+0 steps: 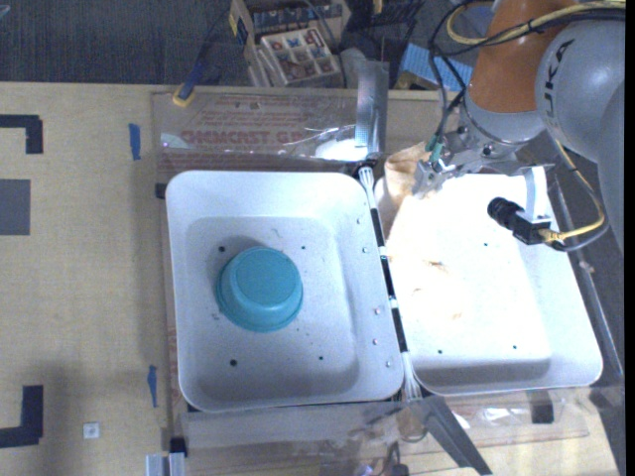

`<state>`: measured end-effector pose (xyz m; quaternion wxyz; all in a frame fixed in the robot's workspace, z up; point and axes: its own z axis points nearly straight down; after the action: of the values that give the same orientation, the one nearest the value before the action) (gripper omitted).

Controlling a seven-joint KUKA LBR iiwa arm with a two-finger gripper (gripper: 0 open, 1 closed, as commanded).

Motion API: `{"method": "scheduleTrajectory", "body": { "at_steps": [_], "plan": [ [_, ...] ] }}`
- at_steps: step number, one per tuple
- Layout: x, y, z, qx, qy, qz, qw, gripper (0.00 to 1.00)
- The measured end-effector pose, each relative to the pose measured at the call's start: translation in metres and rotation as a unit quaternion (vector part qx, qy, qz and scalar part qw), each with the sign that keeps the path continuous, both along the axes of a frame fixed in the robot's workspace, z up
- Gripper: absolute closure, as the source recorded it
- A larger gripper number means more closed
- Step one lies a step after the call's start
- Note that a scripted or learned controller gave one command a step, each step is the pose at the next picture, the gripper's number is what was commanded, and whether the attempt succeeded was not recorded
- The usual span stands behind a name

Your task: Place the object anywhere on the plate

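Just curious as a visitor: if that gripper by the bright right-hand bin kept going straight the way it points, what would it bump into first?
Probably the right bin, near its back left corner, since the gripper seems to point down there. Depth is hard to judge.

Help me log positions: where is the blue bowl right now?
The blue bowl sits upside down in the left bin, left of its centre, well away from the gripper over the right bin's far-left corner.

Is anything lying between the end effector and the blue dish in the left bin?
Nothing loose does. The end effector sits at the right bin's far left corner; the blue dish lies upside-down in the left bin. Between them are only the bins' adjoining rims.
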<state>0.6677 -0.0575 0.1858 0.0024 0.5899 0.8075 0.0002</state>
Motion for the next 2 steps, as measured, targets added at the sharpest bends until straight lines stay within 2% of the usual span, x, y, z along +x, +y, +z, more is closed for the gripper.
{"method": "scheduleTrajectory", "body": {
  "at_steps": [1, 2],
  "plan": [
    [0.001, 0.0, 0.04, 0.0003, 0.0, 0.001, 1.0, 1.0],
    [-0.029, 0.035, 0.042, 0.0008, 0.002, 0.199, 0.9799, 1.0]
  ]
}}
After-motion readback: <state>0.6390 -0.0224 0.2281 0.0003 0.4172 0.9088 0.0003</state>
